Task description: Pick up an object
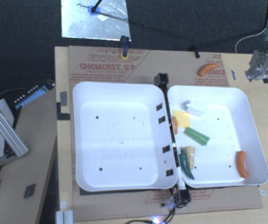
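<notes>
Gripper [263, 68]: off the right bin's [250, 106] far right corner, grip state unreadable | Best target: green cylinder [197, 136], mid-bin, approached squarely across its narrow width.

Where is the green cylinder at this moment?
The green cylinder lies in the right bin, towards its left side, just below and to the right of the yellow piece and above the teal pepper.

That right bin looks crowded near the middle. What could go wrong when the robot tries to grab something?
The yellow block, green cylinder and teal pepper lie close together by the divider, so a grab may nudge neighbours or catch two. The orange sausage lies near the right bin's wall, which may block the gripper.
</notes>
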Motion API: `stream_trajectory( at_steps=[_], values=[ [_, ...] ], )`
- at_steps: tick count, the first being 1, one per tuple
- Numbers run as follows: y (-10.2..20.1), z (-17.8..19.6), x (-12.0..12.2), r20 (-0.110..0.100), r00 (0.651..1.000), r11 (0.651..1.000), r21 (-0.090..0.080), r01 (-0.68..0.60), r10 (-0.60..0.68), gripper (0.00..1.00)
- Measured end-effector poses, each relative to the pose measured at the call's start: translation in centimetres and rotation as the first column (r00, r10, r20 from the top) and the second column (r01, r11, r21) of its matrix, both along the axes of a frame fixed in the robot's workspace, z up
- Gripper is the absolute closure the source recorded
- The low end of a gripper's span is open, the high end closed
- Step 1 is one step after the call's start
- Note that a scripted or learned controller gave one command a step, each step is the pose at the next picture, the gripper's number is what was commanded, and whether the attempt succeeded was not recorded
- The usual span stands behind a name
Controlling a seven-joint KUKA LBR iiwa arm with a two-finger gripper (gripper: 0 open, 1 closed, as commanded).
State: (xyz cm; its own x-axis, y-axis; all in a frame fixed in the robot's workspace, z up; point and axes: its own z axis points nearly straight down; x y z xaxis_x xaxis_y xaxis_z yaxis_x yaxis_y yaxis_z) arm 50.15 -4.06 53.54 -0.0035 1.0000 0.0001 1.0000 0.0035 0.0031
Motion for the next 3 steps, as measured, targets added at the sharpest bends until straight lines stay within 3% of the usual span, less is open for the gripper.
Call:
stream_trajectory(
  at_steps=[3],
  values=[
    [2.7,0.0,-1.5,0.0,1.0,1.0,0.0,-0.001,0.001,1.0]
  ],
)
